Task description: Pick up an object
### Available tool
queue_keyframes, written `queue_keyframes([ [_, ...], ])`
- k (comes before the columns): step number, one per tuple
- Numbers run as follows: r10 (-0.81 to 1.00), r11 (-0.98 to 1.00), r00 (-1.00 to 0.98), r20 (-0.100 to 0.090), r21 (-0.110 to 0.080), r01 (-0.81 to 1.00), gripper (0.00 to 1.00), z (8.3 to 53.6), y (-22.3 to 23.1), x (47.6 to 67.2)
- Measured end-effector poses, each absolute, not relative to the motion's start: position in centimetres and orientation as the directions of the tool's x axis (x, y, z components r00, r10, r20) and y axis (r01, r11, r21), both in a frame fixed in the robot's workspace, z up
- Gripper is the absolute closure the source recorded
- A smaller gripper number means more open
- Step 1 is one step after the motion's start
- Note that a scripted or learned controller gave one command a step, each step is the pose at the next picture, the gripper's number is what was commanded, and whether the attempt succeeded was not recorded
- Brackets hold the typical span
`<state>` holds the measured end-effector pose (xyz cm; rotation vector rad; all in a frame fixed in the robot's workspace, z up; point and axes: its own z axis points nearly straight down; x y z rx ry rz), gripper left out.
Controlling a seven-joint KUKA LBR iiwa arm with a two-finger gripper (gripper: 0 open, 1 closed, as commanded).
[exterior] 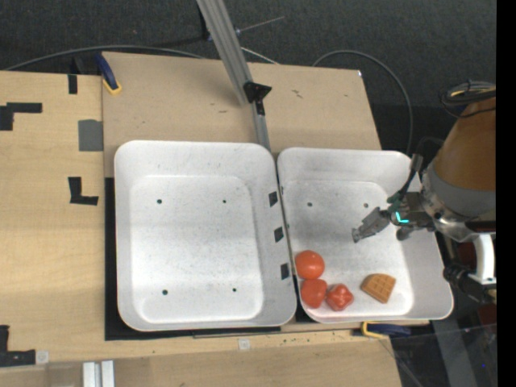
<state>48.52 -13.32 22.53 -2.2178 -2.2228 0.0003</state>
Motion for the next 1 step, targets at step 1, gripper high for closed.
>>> queue_keyframes([
  [1, 1.0, 0.0, 0.0, 0.001, -0.006, 1.0, 0.0, 18.12, -13.42, 48.76],
])
